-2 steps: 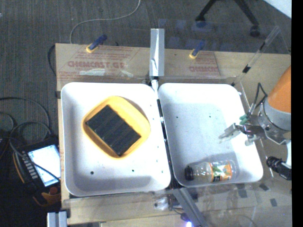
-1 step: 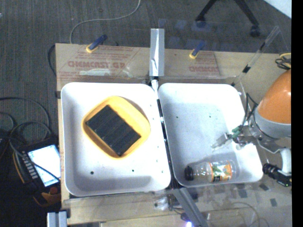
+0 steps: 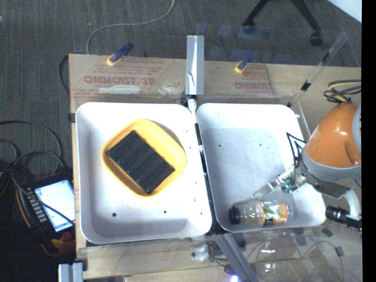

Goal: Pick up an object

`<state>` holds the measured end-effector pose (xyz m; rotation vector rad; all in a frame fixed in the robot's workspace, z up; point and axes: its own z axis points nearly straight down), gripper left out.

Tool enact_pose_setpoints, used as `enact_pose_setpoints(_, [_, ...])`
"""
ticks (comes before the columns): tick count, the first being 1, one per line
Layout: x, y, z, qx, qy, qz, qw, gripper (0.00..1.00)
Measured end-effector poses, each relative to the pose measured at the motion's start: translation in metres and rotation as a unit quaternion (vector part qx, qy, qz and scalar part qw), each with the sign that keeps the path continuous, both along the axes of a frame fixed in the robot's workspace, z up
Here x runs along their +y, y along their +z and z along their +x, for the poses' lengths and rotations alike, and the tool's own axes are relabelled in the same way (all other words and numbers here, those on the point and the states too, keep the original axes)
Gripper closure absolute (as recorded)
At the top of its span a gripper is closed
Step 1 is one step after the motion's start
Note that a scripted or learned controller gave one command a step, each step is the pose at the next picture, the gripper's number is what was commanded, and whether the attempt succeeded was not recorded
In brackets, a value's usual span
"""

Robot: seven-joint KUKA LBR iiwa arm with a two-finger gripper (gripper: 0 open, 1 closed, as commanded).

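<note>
Though lying sideways, clear plastic bottle [image 3: 261,212], dark cap, colourful label.

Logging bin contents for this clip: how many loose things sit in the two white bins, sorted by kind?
Yellow dish holding a dark ribbed block: 1, in the left bin
Plastic bottle with a dark cap, lying on its side: 1, in the right bin, near its front edge
Total: 2

The single camera was fixed above the bench [image 3: 82,69], looking down at a slant. It framed both white bins [image 3: 94,228] and surrounding floor [image 3: 47,16].
</note>
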<state>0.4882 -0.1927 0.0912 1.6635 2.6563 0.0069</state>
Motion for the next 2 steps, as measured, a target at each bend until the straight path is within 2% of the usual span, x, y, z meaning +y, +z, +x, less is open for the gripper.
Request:
enact_pose_setpoints(1, [-0.017,0.005,0.056,0.006,-0.173,0.0010,0.9848,0.00])
enact_pose_setpoints(2, [-0.011,0.010,-0.005,0.007,-0.139,0.0011,0.9903,0.00])
